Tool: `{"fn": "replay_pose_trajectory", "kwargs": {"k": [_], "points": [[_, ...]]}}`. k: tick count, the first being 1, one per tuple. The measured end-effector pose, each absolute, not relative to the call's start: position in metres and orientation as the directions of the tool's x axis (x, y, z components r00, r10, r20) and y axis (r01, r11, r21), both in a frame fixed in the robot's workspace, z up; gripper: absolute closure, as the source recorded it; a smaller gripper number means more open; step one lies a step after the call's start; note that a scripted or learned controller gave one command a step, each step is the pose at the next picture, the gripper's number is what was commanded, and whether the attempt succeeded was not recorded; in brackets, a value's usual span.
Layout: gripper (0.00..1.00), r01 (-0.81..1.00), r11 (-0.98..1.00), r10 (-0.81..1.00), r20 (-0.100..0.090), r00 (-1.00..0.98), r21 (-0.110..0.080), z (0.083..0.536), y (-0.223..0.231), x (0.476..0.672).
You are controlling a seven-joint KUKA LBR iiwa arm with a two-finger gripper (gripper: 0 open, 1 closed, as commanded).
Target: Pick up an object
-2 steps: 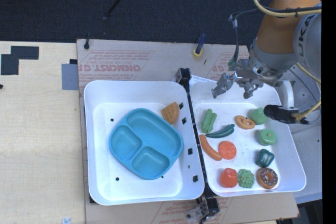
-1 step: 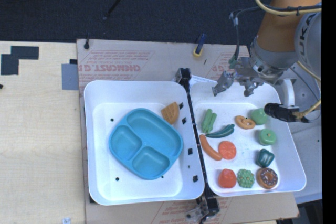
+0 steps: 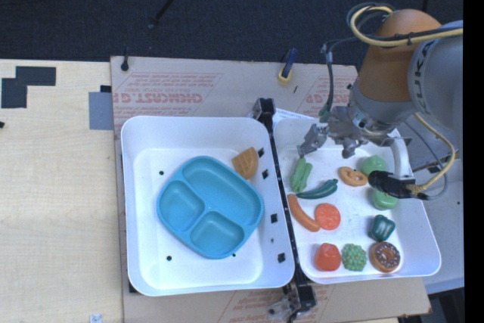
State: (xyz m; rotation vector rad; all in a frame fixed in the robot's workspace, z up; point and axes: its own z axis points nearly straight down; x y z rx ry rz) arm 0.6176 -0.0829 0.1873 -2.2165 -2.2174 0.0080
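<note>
My gripper point(image 3: 330, 143) hangs over the back of the right bin point(image 3: 431, 238), open, with nothing between its fingers. Just below its left finger lies a light green cucumber point(image 3: 301, 174). Beside that are a dark green chili point(image 3: 319, 189) and an orange pretzel-like piece point(image 3: 352, 176). Further forward lie an orange carrot point(image 3: 302, 213), a red tomato point(image 3: 327, 216), a dark green pepper point(image 3: 382, 226), a red fruit point(image 3: 327, 256), a broccoli point(image 3: 353, 256) and a donut point(image 3: 386, 256). Two light green pieces point(image 3: 373, 165) point(image 3: 383, 200) sit at the right, partly hidden by the wrist.
The left bin point(image 3: 140, 238) holds a blue divided plate point(image 3: 210, 206) and a tan pastry point(image 3: 246, 161) near its back right corner. A black divider point(image 3: 276, 185) runs between the bins. The arm point(image 3: 393, 79) stands over the right bin's back right.
</note>
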Motion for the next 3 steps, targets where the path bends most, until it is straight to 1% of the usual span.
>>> {"fn": "replay_pose_trajectory", "kwargs": {"k": [1, 2, 3], "points": [[0.0, 1.0, 0.0, 1.0, 0.001, 0.0, -0.009, 0.126, -0.088, 0.62], [0.0, 1.0, 0.0, 1.0, 0.001, 0.0, -0.008, 0.085, -0.085, 0.619], [1.0, 1.0, -0.004, 1.0, 0.002, 0.004, -0.007, 0.097, -0.086, 0.62]]}}
